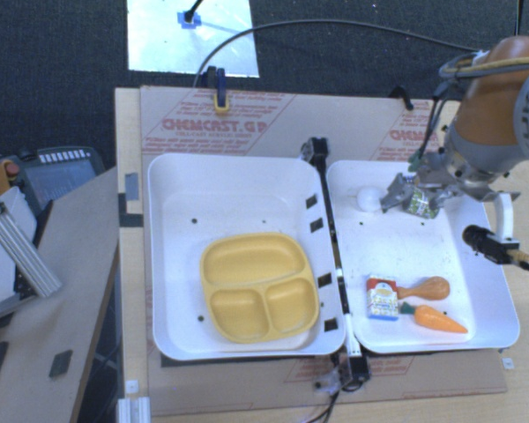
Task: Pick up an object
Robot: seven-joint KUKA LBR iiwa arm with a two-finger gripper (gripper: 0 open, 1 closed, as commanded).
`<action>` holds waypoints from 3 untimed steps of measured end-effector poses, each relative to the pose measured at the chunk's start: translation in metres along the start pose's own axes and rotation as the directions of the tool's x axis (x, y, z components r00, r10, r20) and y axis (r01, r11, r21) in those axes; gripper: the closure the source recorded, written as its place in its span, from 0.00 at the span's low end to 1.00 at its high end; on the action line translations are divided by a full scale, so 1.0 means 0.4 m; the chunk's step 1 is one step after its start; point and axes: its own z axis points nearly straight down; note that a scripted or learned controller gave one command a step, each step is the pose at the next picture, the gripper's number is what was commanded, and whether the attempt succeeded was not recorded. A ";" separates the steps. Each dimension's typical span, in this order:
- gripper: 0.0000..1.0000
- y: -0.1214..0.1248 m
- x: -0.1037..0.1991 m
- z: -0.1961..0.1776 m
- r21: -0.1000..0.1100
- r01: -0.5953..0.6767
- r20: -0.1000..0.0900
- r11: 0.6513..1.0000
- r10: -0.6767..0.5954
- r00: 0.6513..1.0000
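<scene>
The bench (247, 117) bore two white bins. Over the right bin's (511, 324) far part, the gripper (416, 197) grasped a small green-labelled can (420, 204) between its fingers, beside a white ball (368, 199).

Dark carpet (53, 51) lies behind the pale surface (128, 236); a shiny sheet (189, 47) sits at eleven o'clock.

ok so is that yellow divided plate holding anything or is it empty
Empty. The yellow divided plate sits in the left bin, and all three of its compartments show bare yellow plastic.
</scene>
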 end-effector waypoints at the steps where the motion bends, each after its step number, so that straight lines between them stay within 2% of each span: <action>1: 0.00 0.007 0.000 -0.017 -0.013 0.002 0.001 1.000 -0.002 1.000; 2: 0.00 -0.003 -0.011 0.135 -0.008 0.000 0.001 1.000 0.000 1.000; 3: 0.00 0.006 -0.016 0.241 -0.009 0.000 0.001 1.000 0.000 1.000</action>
